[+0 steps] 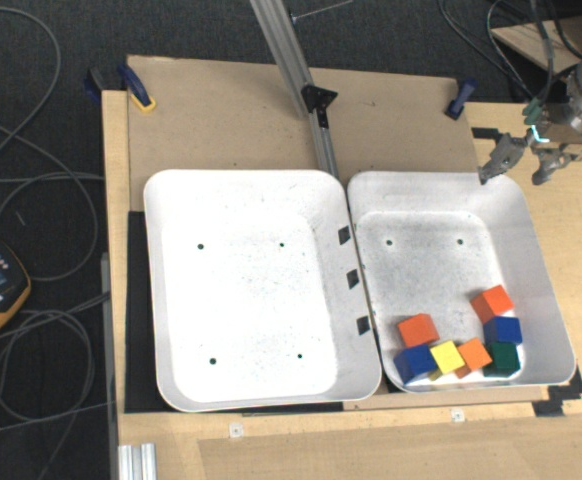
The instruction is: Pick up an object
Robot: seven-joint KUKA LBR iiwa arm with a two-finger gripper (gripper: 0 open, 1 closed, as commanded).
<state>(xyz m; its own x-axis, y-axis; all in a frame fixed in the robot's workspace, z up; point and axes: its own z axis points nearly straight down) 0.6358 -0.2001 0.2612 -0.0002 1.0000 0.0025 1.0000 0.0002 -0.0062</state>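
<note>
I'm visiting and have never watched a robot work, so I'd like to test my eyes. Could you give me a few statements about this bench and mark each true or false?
1. All the blocks lie in the right bin. True.
2. The gripper holds an orange block. False: nothing is between its open fingers, and it hangs by the right bin's far corner, away from the blocks.
3. The blocks are spread across the left bin. False: they cluster in the right bin's near corner.
4. One yellow block lies among the blocks. True.
5. Two blue clamps grip the board's far edge. True.
</note>
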